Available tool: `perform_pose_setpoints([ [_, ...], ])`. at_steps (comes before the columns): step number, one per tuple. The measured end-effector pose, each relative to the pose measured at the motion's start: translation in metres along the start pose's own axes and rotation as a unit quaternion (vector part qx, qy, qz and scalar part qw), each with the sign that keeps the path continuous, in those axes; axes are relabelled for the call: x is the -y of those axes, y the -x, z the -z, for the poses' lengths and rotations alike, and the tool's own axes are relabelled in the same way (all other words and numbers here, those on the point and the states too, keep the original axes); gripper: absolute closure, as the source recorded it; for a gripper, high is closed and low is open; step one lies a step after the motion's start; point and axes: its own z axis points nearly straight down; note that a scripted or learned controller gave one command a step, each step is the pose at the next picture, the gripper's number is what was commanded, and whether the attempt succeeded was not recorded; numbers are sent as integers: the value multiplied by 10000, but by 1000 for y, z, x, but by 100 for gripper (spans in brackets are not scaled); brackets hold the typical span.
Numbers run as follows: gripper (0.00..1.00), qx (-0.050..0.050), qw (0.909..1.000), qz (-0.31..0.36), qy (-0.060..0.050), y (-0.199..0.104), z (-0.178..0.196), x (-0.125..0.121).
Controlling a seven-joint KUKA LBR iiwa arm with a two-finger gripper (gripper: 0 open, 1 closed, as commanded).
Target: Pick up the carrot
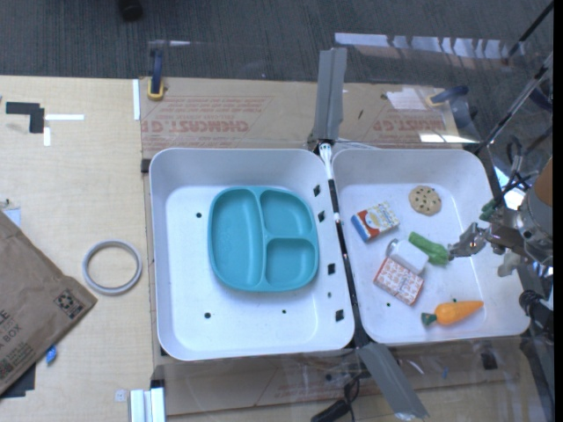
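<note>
You've got the gripper (475,238) hanging with its fingers spread and nothing between them, the carrot (455,312) lying just below it near the bin's front wall, probably a light, smooth plastic toy, so pinch it across the thick orange middle.

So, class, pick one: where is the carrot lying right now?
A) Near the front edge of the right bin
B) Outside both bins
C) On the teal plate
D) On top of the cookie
A: the carrot lies on the floor of the right bin, by its front edge.
</note>
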Motion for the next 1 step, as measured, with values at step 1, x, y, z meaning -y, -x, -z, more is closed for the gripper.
perform_pose_setpoints([
  [1, 0, -7, 9927, -1207, -20, 8, -46, 5],
])
